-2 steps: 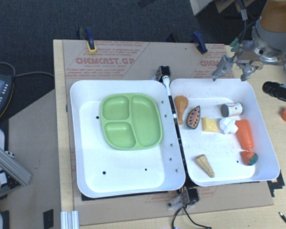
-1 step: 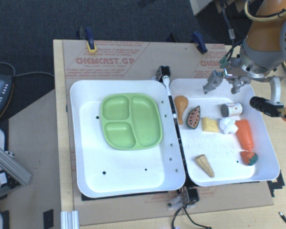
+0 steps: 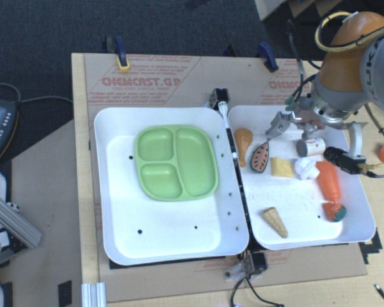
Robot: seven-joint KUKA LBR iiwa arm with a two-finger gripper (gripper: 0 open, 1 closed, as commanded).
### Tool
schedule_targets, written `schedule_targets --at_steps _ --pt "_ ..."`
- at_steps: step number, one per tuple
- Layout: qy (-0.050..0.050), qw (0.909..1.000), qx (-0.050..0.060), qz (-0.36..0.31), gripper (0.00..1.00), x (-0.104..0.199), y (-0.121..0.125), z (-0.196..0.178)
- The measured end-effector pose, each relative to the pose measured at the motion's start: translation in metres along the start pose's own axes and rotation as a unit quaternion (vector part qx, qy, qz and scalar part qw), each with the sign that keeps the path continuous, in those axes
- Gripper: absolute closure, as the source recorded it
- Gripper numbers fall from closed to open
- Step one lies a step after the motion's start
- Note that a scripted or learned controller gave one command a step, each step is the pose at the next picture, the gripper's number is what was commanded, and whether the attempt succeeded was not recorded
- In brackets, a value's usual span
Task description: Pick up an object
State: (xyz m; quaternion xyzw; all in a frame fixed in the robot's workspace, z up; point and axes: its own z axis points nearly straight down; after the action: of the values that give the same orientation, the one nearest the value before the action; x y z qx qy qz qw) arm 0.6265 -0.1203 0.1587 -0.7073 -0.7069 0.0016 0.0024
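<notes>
Cone [image 3: 275, 222] near front rim | tool [image 3: 292, 135] spread open, nothing held, over back edge

We see even, fairly bright overhead light with no single strong source. The two shallow white plastic bins [image 3: 115, 190] appear close to overexposed, their floors nearly featureless, while the dark carpeted floor [image 3: 45, 18] stays dim. Soft, short shadows lie beneath the pale green divided plate [image 3: 177, 162]. A mild sheen marks the orange band of the grey arm [image 3: 349, 50]. We note slight overall softness; small items in the right bin lack crisp edges.
</notes>
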Motion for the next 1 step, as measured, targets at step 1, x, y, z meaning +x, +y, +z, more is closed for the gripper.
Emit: schedule_targets --at_steps 1 --pt "0.0 1.0 0.0 0.0 0.0 -0.0024 0.0008 0.0433"
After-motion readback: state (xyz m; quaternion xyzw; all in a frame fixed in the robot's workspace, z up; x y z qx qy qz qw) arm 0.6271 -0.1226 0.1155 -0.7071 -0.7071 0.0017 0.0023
